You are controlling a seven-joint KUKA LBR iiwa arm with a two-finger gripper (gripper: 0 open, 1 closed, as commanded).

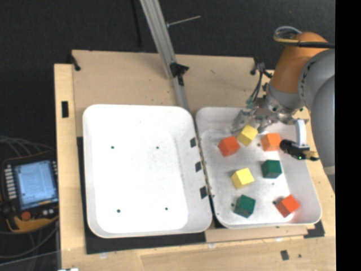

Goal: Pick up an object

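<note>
Camera view, looking down at a slant, takes in the bench (113,78) with its two shallow white bins side by side. In the right bin (220,117) lie seven small blocks. One yellow block (247,135) sits near the bin's far edge, directly below the claw (252,117), which hangs at the end of the grey arm (318,95) with its orange band (287,66). Whether the claw is spread or pressed together I cannot tell, and the block is not clearly between anything. Just beside that yellow block are an orange block (228,145) to its left and another orange block (271,141) to its right. Nearer the camera lie a second yellow block (243,177), a green block (271,169), another green block (245,205) and a third orange block (287,205). The left bin (138,168) is white with a few dark specks.
</note>
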